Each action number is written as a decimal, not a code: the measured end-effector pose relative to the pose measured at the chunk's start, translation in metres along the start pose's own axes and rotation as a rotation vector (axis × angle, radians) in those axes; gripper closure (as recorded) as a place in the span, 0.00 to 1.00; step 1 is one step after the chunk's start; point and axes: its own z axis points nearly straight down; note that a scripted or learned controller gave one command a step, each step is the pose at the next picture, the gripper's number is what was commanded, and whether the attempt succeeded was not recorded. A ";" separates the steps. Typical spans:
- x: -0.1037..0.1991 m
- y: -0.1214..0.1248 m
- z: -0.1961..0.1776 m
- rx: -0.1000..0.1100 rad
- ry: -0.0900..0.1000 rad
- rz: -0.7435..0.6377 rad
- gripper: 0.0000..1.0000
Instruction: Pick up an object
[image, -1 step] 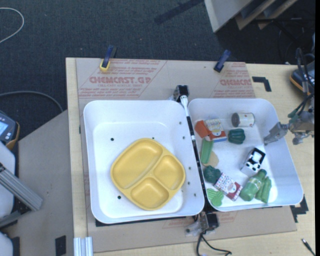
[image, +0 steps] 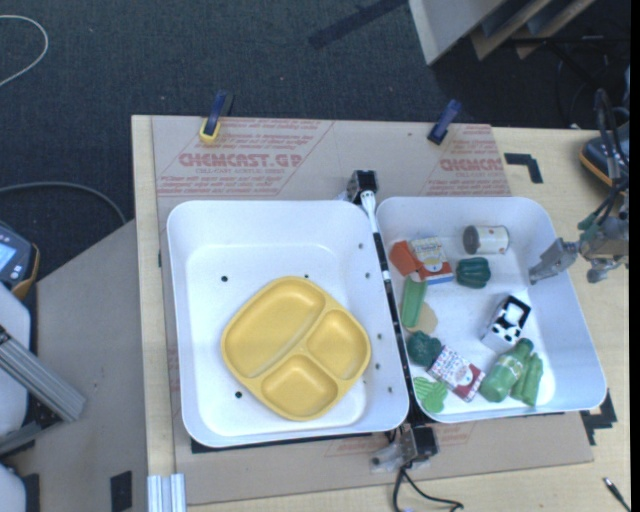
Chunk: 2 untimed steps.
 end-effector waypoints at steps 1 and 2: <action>-0.003 0.002 0.063 0.007 0.004 0.001 0.00; -0.005 0.007 0.125 0.007 0.004 0.000 0.00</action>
